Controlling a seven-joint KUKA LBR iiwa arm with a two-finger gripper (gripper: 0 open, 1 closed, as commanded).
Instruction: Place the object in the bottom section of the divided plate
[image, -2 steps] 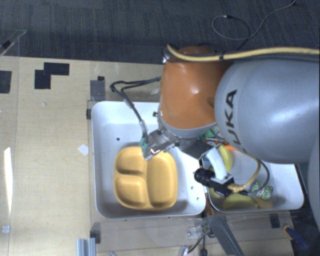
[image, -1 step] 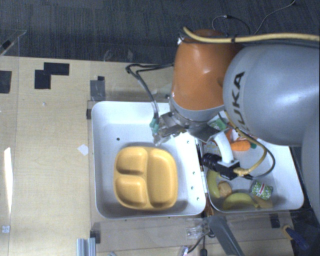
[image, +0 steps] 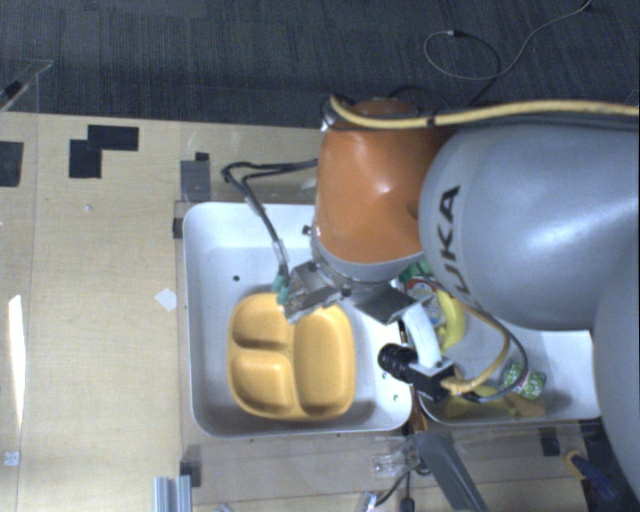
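A yellow divided plate (image: 292, 362) lies in the left white bin (image: 210, 300), toward its front right. It has two smaller sections on the left and one long section on the right. My gripper (image: 298, 298) hangs at the plate's far edge, just over the rim where the sections meet. The orange wrist band (image: 370, 190) and grey arm (image: 530, 210) hide most of it. A small greenish bit (image: 283, 289) shows beside the gripper; I cannot tell what it is or whether it is held.
The right bin (image: 565, 375) is mostly covered by the arm. A yellow banana-like thing (image: 453, 320) and some green and yellow items (image: 515, 385) lie in it. A black cable (image: 255, 215) loops over the left bin's far side.
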